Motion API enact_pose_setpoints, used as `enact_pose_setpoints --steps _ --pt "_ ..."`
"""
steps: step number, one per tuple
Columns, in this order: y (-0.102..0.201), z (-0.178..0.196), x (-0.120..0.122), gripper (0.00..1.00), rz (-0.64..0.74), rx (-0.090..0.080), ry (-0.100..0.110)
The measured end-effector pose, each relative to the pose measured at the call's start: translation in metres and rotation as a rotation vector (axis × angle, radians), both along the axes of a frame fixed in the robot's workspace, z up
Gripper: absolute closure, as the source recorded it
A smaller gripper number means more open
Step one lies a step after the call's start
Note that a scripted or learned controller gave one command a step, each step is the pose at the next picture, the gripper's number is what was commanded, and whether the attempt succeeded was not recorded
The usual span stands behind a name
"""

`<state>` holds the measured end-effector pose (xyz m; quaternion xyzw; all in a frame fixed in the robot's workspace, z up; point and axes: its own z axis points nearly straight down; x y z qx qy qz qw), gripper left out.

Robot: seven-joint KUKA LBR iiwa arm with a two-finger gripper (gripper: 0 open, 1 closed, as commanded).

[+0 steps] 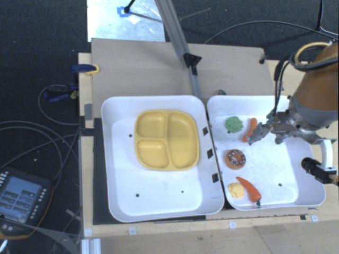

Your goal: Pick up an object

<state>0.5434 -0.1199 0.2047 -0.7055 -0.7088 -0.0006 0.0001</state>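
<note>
The right bin (296, 192) holds several toy foods. A green broccoli piece (233, 124) lies at its back left, with a small orange carrot (250, 129) slanting just to its right. A brown sprinkled donut (235, 159) sits lower down. A red chili pepper (249, 188) and a pale yellow lump (236, 190) lie near the front edge. My gripper (258, 135) reaches in from the right and hovers low over the bin, its tip right beside the carrot's right side. Nothing visibly hangs from it.
The left bin (119, 194) carries a yellow divided plate (167, 140). A grey pole (175, 28) slants down from the back to the gap between the bins. The arm's orange band (318, 86) and a black fitting (318, 169) overhang the right bin's right side.
</note>
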Motion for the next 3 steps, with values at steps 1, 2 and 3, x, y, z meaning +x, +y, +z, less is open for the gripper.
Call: enact_pose_setpoints --steps 1,2,3 --pt "0.000 0.000 0.000 0.00 -0.002 0.000 -0.001" --pt "0.000 -0.062 0.001 0.00 -0.004 0.000 0.006" --pt "0.000 -0.111 0.003 0.00 -0.005 -0.001 -0.004"
